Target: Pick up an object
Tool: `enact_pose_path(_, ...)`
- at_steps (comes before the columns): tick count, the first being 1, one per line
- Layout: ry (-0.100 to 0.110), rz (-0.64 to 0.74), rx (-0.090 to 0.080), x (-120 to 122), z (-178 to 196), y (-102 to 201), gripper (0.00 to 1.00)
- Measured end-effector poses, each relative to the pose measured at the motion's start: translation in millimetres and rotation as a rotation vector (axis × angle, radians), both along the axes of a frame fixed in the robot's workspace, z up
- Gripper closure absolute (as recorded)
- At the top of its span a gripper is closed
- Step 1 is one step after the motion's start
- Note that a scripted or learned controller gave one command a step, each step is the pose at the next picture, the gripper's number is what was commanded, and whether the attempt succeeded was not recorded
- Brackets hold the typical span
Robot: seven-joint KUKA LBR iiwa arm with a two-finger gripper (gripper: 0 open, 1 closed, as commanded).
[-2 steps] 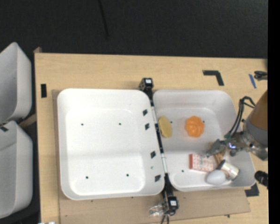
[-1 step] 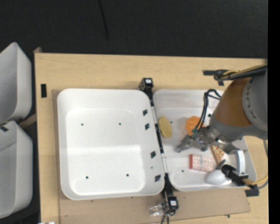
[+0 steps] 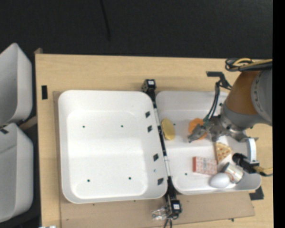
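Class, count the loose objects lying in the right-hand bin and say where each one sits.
6, though the arm may hide more: yellow object by the divider, orange object at the pincer, red-patterned card centre-front, pizza-slice toy right, white egg and metallic cup front-right.

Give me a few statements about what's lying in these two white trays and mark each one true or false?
1. The yellow object lies in the right bin. True.
2. The gripper is over the left bin. False: it is over the right bin, beside the orange object.
3. The white egg-shaped object lies near the right bin's front edge. True.
4. The pink patterned card lies on the bare bench. False: it lies inside the right bin.
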State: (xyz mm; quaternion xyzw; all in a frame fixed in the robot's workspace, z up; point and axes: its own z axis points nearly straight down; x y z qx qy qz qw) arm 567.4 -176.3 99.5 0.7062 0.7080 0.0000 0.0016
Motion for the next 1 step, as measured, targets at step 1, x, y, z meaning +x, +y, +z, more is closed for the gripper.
enact_pose_path(1, 0.002, 0.002, -0.008, 37.3, 1.2, 66.0, 0.0)
